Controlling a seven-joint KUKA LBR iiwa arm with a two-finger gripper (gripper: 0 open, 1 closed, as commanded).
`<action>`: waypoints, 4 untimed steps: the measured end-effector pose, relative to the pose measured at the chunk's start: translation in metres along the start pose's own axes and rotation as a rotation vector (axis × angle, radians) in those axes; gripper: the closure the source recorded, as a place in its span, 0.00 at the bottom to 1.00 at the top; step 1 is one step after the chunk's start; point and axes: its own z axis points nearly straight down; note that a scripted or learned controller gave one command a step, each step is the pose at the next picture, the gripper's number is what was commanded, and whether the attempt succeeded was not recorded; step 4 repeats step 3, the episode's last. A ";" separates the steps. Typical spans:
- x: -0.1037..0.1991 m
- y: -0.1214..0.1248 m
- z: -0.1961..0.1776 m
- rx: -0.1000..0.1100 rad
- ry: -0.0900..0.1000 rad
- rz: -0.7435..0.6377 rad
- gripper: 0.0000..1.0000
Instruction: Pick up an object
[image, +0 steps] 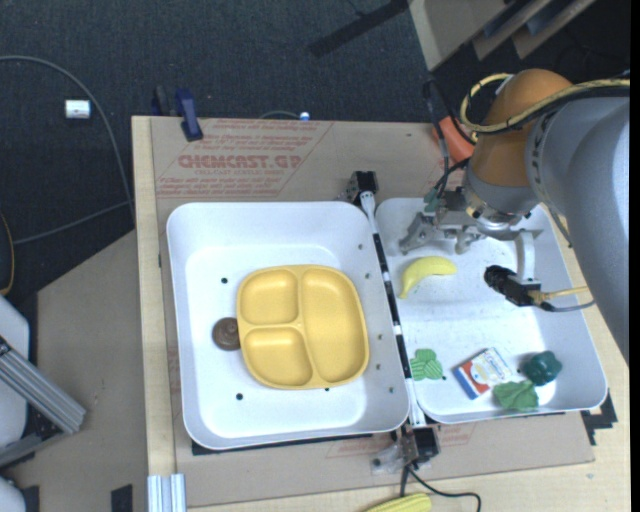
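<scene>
A yellow banana (427, 272) lies in the upper left part of the right bin (590, 372). My gripper (438, 243) hangs just above and behind it, near the bin's back wall, open with nothing between its fingers. Toward the bin's front lie a small green leafy piece (427, 365), a red, white and blue packet (482, 371), a light green piece (516, 396) and a dark green object (543, 367).
The left bin (190, 300) holds a yellow divided plate (300, 326) with a small brown round object (227, 333) at its left edge. A black divider rail (385, 290) runs between the bins. The grey arm (590, 170) covers the right bin's back right corner.
</scene>
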 end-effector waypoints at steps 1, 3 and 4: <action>-0.016 -0.041 0.011 0.002 0.001 0.001 0.00; -0.003 -0.031 0.000 -0.003 0.000 0.000 1.00; -0.003 -0.031 0.000 -0.003 0.000 0.000 1.00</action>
